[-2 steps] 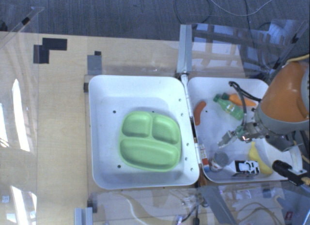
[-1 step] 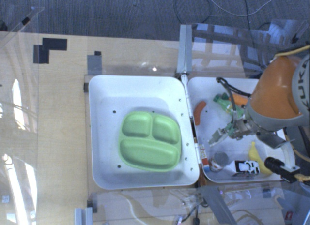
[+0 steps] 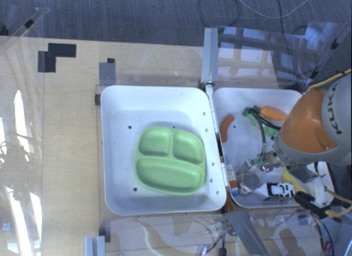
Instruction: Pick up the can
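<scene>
Left bin [image 3: 115, 139] held green divided tray [image 3: 169, 160], lying flat in middle. Right bin [image 3: 231, 106] was partly covered by arm [image 3: 313, 125], which reached in from right. Gripper [image 3: 263, 164] was low in near part of right bin. Grey can [image 3: 250, 180] lay just beside gripper, near front wall. Carrot [image 3: 272, 113] lay at far side, red sausage-like piece [image 3: 225, 127] near left wall.

Arm [image 3: 316, 125]: reaching in from the right; its grey body and orange band are bulking large over the right side, the wrist tilting down and to the left
Gripper [image 3: 258, 164]: hanging low at the arm's end, pointing down-left; its metal parts are blurring together
</scene>
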Tool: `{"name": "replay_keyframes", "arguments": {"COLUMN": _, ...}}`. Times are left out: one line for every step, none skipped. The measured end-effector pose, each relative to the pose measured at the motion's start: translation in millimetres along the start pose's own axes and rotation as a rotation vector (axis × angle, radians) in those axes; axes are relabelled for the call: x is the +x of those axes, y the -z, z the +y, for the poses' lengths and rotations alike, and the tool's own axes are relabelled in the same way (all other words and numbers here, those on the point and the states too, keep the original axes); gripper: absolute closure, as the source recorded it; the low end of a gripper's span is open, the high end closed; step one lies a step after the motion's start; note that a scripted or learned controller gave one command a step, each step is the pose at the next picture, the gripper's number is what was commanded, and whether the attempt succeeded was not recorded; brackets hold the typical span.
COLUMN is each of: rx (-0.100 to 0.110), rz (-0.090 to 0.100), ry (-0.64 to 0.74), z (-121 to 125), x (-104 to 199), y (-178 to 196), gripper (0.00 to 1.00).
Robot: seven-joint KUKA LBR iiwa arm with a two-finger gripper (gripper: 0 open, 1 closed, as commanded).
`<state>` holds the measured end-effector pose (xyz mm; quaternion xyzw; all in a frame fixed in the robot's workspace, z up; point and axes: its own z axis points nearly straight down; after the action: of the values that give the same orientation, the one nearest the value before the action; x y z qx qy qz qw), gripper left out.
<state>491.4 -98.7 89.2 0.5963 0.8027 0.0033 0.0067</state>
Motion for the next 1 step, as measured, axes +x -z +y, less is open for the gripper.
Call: {"name": "replay_keyframes", "arguments": {"rx": -0.008, "rz": -0.002, "ry": 0.002, "z": 3.5, "x": 0.3, "y": 12.0, "gripper": 1.0}}
